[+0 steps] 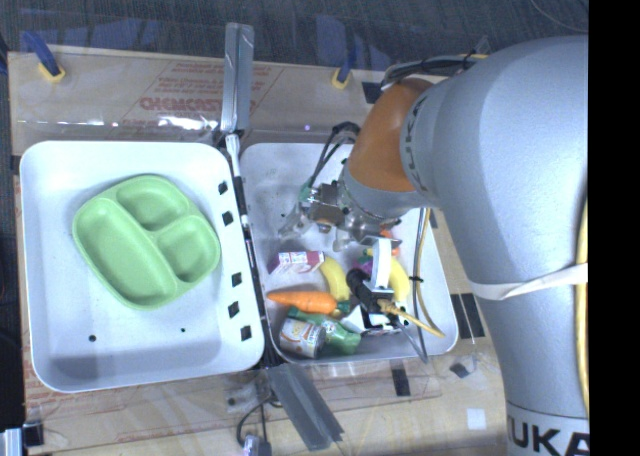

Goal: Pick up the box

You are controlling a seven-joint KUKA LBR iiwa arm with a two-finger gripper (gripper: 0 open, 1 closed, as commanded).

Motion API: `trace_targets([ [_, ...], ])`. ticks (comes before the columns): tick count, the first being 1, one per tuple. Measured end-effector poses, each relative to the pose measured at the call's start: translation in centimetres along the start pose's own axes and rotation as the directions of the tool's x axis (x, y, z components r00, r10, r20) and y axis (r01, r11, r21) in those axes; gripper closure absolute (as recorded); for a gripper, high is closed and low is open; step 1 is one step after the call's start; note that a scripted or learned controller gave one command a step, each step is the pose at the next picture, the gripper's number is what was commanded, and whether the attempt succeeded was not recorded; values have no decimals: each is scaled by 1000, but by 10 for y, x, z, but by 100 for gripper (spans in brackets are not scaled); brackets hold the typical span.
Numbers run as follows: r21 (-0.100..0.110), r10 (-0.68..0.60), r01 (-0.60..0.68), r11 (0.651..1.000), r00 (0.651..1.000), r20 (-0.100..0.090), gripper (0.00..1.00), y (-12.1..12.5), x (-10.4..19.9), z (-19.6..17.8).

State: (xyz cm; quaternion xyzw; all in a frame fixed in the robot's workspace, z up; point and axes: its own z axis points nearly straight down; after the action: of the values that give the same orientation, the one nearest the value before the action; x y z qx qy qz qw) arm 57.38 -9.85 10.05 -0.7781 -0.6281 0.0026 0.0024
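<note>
Claw: the gripper hangs low in the right bin, at its middle, under the orange-banded wrist. Whether it is spread or closed, I cannot tell; the metal parts blur together, and nothing is visibly held.

Box: the small white and pink box lies flat on the bin floor, just beside the claw on the near side, a little toward the divider between the bins. It appears apart from the claw, not touching it.

Key relation: the box sits toward the viewer and slightly left of the claw in the view. Its long axis runs roughly across the bin, from the divider side toward the arm side. In my judgement a short shift toward the near wall would put the claw over it, closing across the short side.

Neighbours: beyond the box from the claw lie a carrot and a can; a banana stands just beside the box on the arm side. This crowding could foul a grasp.

Far side: the green tray rests in the left bin, well apart from the claw.
</note>
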Motion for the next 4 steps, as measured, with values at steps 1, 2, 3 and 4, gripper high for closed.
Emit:
trace_targets([
  [1,2,-3,3,1000,1000,0,100,0,0,-9],
  [2,2,-4,4,1000,1000,0,0,0,0,-9],
  [3,-1,-18,18,1000,1000,-1,0,2,-11,9],
  [4,1,-21,21,1000,1000,-2,100,2,-11,0],
])
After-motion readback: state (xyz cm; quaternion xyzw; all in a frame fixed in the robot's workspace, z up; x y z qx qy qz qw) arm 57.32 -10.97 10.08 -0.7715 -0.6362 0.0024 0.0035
